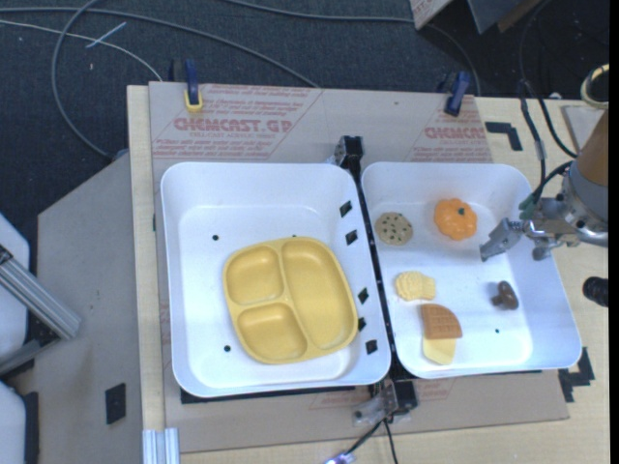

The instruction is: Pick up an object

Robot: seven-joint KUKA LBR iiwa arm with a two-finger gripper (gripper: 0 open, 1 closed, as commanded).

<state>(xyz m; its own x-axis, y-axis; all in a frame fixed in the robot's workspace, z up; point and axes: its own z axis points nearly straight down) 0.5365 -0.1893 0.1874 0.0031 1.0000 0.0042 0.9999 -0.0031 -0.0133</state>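
Note:
The right bin (542,346) holds several small items: an orange fruit (455,217), a speckled cookie (394,227), a pale yellow piece (415,285), a tan and yellow wedge (440,332) and a small dark brown lump (504,296). My gripper (518,244) hangs over the right side of this bin, right of the orange fruit and above the brown lump. Its fingers stand apart and open, with nothing between them.
The left bin (184,259) holds a yellow divided plate (288,298). A black divider (366,259) runs between the two bins. Blue clamps (191,83) (456,92) grip the board's far edge. Cables trail across the dark floor behind.

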